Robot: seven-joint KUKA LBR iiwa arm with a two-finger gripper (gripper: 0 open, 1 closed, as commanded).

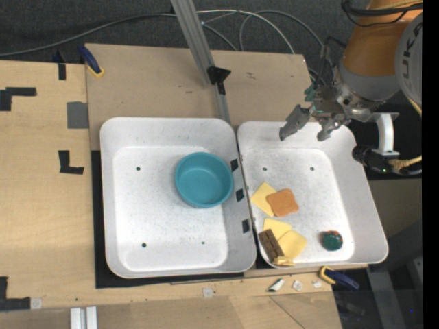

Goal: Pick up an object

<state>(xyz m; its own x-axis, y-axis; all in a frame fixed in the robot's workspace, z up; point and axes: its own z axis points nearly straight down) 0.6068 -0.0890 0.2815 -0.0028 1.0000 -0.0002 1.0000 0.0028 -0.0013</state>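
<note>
My gripper (306,129) hangs open over the far edge of the right bin (357,184), its two grey fingers spread apart with nothing between them. Well below it in that bin lie a yellow slice (261,197) with a brown square cracker (282,202) on top. Nearer the front are another yellow piece (287,237), a dark brown block (270,244) and a small green and red ball (332,240) at the front right. A blue bowl (202,179) stands in the left bin (123,204).
A slanted metal pole (197,43) rises behind the bins, with cables (260,19) trailing across the dark floor. Yellow clamps (92,62) hold the brown board. Small white scraps (288,284) lie by the front edge.
</note>
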